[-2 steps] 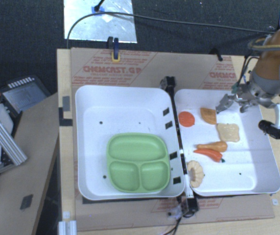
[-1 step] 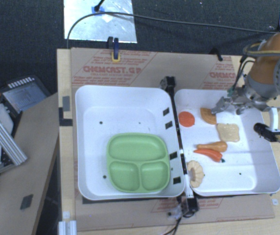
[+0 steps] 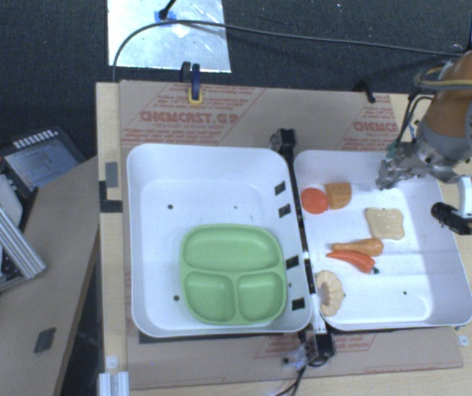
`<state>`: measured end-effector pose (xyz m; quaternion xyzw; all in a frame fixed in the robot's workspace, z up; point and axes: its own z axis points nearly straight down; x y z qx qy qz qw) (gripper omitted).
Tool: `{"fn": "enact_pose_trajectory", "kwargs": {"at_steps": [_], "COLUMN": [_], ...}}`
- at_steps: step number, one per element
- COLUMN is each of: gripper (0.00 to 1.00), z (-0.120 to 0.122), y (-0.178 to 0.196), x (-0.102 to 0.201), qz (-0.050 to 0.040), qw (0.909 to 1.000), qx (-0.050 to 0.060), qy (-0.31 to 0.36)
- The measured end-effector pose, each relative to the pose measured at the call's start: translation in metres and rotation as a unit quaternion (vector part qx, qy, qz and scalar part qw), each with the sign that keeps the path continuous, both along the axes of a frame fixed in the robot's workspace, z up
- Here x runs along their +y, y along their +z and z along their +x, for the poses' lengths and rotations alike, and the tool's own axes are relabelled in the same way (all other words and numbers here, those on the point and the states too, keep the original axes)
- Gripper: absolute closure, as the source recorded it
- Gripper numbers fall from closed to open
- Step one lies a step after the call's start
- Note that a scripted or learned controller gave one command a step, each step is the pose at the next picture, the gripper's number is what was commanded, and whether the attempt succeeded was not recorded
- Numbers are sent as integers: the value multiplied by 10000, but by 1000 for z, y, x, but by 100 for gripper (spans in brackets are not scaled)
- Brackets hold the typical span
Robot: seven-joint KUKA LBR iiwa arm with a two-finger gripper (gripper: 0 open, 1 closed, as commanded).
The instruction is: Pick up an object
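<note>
The worktop (image 3: pixel 244 110) carries two white bins side by side. The left bin (image 3: pixel 149 221) holds a green tray (image 3: pixel 234 272) with three compartments, lying toward its near edge. The right bin (image 3: pixel 434 287) holds the loose pieces: a red ball (image 3: pixel 313 200) touching a tan block (image 3: pixel 338 195) near the far left corner, a pale flat piece (image 3: pixel 384 222) toward the middle, an orange carrot (image 3: pixel 358 247) lying just beside a red pepper (image 3: pixel 353 260), and a tan shell-like piece (image 3: pixel 329 290) against the divider at the near left.

The arm (image 3: pixel 459 106) comes in over the right bin's far right corner, with the gripper (image 3: pixel 391 172) low near the far edge, just right of the tan block. Whether the fingers are open or closed I cannot tell; nothing is seen between them.

Risks, as I judge them. The gripper sits between pieces rather than above one, so a straight descent may close on bare bin floor. The ball and block touch: a grasp on either could nudge the other, and the ball would roll. The carrot and pepper lie so close that the fingers may straddle both and lift neither cleanly. The pale piece is flat and may offer no grip. The shell piece hugs the wall, where a finger could strike the divider.
</note>
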<state>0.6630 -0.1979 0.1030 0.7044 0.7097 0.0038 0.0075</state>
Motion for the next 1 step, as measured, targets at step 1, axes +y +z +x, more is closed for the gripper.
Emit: {"fn": "enact_pose_trajectory", "kwargs": {"at_steps": [1], "gripper": [100], "z": [3], "y": [64], "x": [5], "qz": [18], "qw": [10000], "qx": [43], "qy": [-10]}}
